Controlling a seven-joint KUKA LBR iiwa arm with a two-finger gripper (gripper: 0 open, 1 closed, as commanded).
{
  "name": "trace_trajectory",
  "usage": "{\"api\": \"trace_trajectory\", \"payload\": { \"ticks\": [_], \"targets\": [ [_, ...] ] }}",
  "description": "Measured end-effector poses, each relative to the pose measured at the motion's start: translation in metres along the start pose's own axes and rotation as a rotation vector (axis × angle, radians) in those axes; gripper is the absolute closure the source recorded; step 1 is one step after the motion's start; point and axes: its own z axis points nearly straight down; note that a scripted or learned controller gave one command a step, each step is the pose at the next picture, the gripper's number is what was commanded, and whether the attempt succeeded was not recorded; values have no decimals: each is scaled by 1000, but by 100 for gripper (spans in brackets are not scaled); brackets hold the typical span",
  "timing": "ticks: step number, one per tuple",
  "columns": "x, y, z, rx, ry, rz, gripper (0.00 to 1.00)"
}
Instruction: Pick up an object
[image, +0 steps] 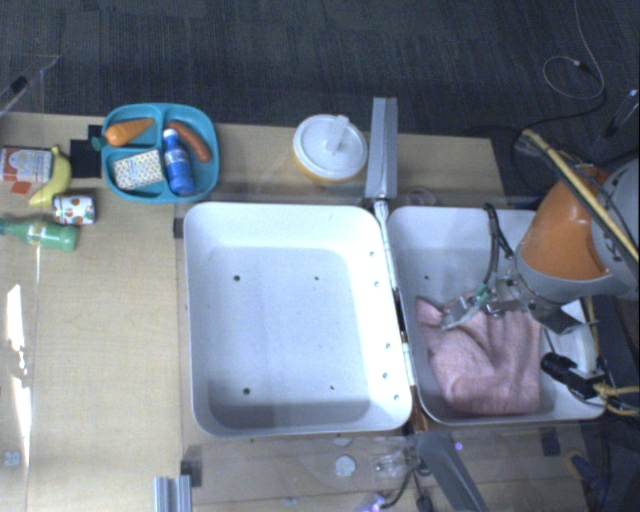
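Reaching in from the right, the grey arm with the orange band (565, 240) has its two-finger gripper (470, 308) down on the crumpled pink cloth (485, 360) in the right white bin (440, 235). Honestly can't tell if the fingers are apart or pinched on fabric. The cloth sits in that bin's near half. The left white bin (285, 320) is alongside.

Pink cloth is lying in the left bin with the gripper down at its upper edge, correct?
Not quite: the pink cloth lies in the right bin, not the left. The camera view shows it there, with the gripper down at its upper edge.
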Motion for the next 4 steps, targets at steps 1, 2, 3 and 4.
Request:
{"api": "trace_trajectory", "payload": {
  "ticks": [1, 2, 3, 4],
  "targets": [
    [0, 3, -12, -7, -2, -2, 100],
    [5, 35, -1, 1, -2, 117, 100],
    [5, 34, 1, 2, -2, 118, 0],
    [6, 37, -11, -4, -2, 114, 100]
  ]
}}
